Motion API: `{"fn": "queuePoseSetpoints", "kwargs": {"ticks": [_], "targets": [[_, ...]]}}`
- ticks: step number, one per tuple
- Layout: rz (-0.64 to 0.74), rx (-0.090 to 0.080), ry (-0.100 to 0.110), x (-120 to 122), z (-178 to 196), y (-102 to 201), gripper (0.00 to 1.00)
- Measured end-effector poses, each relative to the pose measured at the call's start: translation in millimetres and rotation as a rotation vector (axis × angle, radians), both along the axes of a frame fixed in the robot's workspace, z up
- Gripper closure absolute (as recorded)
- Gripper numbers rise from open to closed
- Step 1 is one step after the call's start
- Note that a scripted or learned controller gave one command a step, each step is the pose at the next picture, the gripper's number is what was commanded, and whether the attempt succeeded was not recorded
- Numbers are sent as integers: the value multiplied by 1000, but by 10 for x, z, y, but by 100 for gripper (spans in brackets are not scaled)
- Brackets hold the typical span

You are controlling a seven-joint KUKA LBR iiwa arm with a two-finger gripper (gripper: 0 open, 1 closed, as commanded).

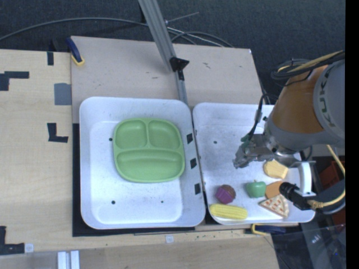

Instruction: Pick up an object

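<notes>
Now your gripper point(242, 157) hovers above the right bin point(224, 122).
You cannot tell its state; purple fruit point(226, 194) lies nearest, just below.

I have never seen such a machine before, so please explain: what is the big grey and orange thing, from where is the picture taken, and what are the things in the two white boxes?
The grey and orange thing is a robot arm, reaching in from the right. The camera looks down from above at a slant. Its gripper hangs over the right bin; I cannot tell whether it holds anything. The left bin holds a green divided plate. Along the near side of the right bin lie toy foods: corn, a purple piece, a green piece, a pizza slice and a yellow piece.
</notes>
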State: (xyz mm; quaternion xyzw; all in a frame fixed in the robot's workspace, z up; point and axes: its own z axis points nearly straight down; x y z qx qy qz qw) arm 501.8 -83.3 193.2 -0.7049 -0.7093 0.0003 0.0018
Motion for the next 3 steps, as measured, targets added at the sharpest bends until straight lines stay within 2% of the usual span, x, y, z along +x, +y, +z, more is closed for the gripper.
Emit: {"fn": "queuePoseSetpoints", "kwargs": {"ticks": [2,3], "targets": [[1,0,1,-145,-6,1037,100],[2,0,-2,-148,189,1614,100]]}}
